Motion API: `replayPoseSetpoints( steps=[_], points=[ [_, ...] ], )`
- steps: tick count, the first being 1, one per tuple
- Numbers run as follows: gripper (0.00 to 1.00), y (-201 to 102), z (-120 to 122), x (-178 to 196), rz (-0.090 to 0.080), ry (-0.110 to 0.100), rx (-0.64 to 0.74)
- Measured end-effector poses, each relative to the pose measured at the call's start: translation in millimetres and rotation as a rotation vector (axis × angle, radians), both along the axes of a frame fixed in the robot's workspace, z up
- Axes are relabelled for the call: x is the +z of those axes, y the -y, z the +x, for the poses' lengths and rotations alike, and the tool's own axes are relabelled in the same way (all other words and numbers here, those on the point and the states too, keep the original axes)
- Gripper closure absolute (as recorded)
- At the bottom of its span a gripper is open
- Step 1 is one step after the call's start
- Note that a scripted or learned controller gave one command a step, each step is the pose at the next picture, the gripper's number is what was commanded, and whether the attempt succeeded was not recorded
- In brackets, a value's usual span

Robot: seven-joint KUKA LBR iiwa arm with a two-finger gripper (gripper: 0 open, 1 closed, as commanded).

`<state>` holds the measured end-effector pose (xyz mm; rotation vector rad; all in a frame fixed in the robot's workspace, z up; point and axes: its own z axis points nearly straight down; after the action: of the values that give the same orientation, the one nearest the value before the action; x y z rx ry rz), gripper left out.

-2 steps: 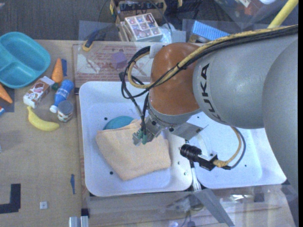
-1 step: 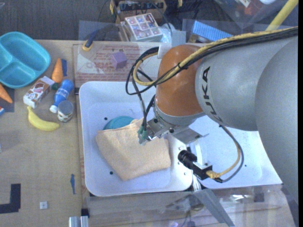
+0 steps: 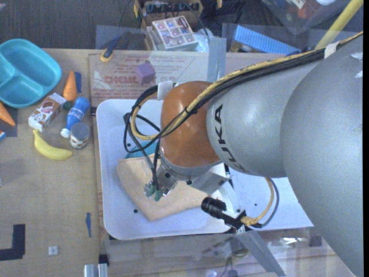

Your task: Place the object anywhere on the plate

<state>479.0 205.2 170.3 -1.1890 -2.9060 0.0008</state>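
The claw hangs low over a tan, flat pad in the near half of the white bin, its small green-tipped end just above or touching the pad's middle. Whether it is open or closed cannot be told; the wrist hides it. Above the claw the orange band and the grey arm cover most of the bin to the right of the pad, with black and yellow cables looping beside the wrist.

The pad looks like a sponge or a slab of foam, or possibly a slice of toy bread. I would judge it light, soft and a little springy, not slippery and not fragile. A pinch across one of its thin edges, or straight down across its width near the middle, should hold it; too close to a corner and it may flop or slip free.

A bit of blue peeks out just behind the pad under the cables; whether that is the plate is unclear.

Left of the bin, on the worktop, lie a banana, a small can, a blue bottle, a little carton, a carrot and a blue dish. Behind the bin sits a purple block.
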Motion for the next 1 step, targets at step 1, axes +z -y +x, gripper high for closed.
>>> replayPoseSetpoints(
  steps=[1],
  points=[
    [1.0, 41.3, 43.1, 135.0, 0.0, 0.005, 0.147]
  ],
)
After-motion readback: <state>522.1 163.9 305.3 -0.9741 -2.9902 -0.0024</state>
